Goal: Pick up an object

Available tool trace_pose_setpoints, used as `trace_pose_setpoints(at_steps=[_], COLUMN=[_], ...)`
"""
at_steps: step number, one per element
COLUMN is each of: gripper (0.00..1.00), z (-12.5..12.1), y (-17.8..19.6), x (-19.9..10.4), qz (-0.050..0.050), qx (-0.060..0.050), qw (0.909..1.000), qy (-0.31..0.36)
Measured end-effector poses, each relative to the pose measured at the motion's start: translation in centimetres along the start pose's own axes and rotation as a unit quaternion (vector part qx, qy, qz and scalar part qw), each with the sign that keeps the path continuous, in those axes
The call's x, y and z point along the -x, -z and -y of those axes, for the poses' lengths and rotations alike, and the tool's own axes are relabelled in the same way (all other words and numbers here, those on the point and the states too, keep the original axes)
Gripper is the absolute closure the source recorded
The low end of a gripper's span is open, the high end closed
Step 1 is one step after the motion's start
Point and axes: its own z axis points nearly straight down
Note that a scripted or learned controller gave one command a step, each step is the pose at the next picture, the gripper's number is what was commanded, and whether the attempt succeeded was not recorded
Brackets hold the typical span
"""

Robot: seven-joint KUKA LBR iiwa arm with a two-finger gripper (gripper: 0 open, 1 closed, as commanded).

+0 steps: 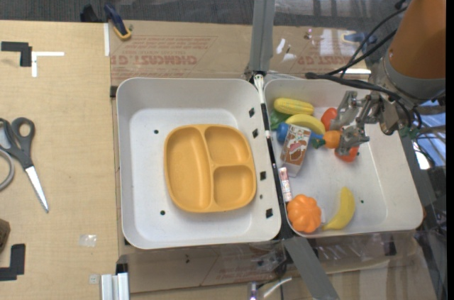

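Observation:
My gripper (pixel 350 138) hangs low over the upper middle of the right bin (pixel 383 185). A small red item (pixel 347 154) lies right under its tip, touching or nearly touching it; I cannot tell whether it is gripped. Just left of that are a small orange piece (pixel 331 140) and a red piece (pixel 328 118). Further left lie two yellow bananas (pixel 293 106) (pixel 306 123), a green and a blue item (pixel 281 128), and a printed snack packet (pixel 296 147). An orange pumpkin-like toy (pixel 304 213) and another banana (pixel 341 209) lie near the bin's front.
The left bin (pixel 135 150) holds a yellow divided plate (pixel 211 167). A thin red-and-white stick (pixel 284 184) lies along the right bin's left wall. Scissors (pixel 25 157) rest on the wooden bench at far left. Cables trail from the arm (pixel 425 29) at upper right.

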Motion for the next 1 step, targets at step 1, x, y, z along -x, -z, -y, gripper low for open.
trace_pose_setpoints(at_steps=[1], gripper=[1.00], z=[1.07], y=[-16.84], x=[-1.67], qz=[0.000], qx=[0.000], qw=[0.9917], qy=[-0.129])
